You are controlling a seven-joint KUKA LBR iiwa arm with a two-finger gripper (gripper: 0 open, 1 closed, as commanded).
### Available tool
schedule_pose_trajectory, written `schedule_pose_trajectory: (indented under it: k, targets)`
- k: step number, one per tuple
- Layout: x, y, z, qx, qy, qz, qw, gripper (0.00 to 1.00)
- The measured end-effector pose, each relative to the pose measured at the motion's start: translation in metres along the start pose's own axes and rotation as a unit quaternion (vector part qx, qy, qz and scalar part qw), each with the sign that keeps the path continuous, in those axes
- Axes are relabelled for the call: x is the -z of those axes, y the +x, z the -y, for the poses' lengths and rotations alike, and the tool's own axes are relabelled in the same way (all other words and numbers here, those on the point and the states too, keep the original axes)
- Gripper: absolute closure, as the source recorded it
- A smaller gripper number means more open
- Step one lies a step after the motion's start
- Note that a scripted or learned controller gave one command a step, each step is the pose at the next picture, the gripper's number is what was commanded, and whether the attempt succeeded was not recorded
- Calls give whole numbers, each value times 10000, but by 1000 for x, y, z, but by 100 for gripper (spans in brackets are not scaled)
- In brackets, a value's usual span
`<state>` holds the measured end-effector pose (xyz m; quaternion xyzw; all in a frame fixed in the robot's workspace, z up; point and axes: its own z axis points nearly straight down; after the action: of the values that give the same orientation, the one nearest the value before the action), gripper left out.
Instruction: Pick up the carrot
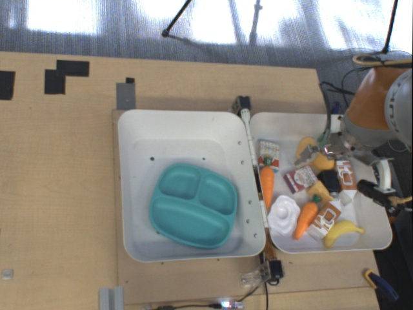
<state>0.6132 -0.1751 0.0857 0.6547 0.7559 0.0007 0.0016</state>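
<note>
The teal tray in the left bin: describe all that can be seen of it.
The teal tray is a rounded, plastic-looking plate split into three compartments: two small ones along its far side and one large one nearer the camera. It lies flat, face up and slightly turned, on the floor of the left bin, with nothing in it.

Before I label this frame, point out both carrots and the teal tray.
Left carrot (267,185), camera view, mid orange body.
Right carrot (305,219), camera view, mid orange body.
Teal tray (193,228), camera view, bare large compartment.

Gripper (321,150) above right bin (381,241), near carrot (266,185).
</note>
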Motion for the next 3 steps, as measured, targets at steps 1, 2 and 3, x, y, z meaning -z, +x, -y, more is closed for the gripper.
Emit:
schedule_pose_trajectory:
  k: [1,2,3]
  targets:
    - [0,0,0,0,0,0,10000,0]
    - [0,0,0,0,0,0,10000,0]
    - [0,0,0,0,0,0,10000,0]
